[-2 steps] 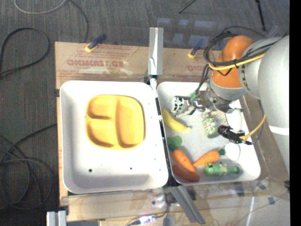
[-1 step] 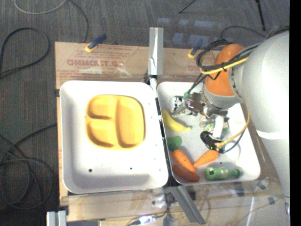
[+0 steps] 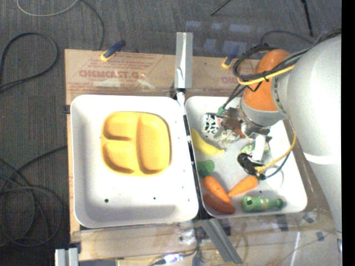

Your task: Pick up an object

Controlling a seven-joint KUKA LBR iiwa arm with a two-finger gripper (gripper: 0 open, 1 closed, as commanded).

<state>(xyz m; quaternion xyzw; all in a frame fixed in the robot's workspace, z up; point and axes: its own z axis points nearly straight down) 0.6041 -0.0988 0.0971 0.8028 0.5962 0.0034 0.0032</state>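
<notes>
- While my end effector (image 3: 231, 127) hangs over the right bin (image 3: 280, 184), I can't tell if it's open or closed.
- Cow-print toy (image 3: 211, 124) just beside it, banana (image 3: 202, 144) and carrot (image 3: 243, 185) nearby, same bin.

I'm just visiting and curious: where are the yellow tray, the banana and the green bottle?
yellow tray (image 3: 136, 143), camera view, its centre divider.
banana (image 3: 203, 144), camera view, its middle.
green bottle (image 3: 262, 204), camera view, its body.

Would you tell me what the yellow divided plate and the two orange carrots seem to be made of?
Yellow divided plate: probably moulded plastic; smooth, evenly coloured, soft sheen. Left orange carrot and right orange carrot: likely plastic toys; uniform colour, slight gloss.
</notes>
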